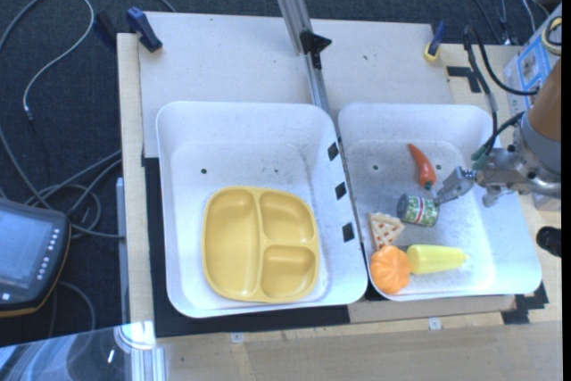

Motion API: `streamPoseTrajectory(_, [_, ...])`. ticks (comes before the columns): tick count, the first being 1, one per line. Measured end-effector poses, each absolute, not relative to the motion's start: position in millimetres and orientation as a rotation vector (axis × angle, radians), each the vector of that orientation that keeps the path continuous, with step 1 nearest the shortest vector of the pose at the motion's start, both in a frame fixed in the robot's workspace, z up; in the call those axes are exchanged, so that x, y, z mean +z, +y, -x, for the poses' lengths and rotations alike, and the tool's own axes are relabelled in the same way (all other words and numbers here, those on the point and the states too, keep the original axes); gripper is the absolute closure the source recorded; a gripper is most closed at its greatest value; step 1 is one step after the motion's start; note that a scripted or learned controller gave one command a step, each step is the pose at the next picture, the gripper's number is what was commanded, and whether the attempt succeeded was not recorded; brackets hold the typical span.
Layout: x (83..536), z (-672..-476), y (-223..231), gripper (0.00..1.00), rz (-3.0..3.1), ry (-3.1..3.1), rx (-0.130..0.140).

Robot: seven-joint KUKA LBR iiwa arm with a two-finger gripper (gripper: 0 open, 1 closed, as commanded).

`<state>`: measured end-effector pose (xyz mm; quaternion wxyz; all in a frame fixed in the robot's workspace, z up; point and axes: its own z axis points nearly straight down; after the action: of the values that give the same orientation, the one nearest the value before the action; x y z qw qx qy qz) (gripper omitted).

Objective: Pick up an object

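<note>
Camera view: the gripper (pixel 452 186) is seen low in the right bin (pixel 517 256), just right of the green can (pixel 417 210) — whether its fingers are spread cannot be told. The can lies on its side, so it could be nudged and rolled toward the pizza slice (pixel 385 230) — a miss.

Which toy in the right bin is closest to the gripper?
The green can, lying just left of the gripper. The red chili pepper sits slightly farther up; pizza slice, orange and yellow piece lie lower.
</note>
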<state>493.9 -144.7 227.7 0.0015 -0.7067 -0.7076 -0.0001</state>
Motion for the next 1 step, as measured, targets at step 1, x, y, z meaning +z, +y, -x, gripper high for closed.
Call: streamPoseTrajectory(1, [227.7, -494.0, -144.8, 0.0, 2.219, -2.221, -0.001])
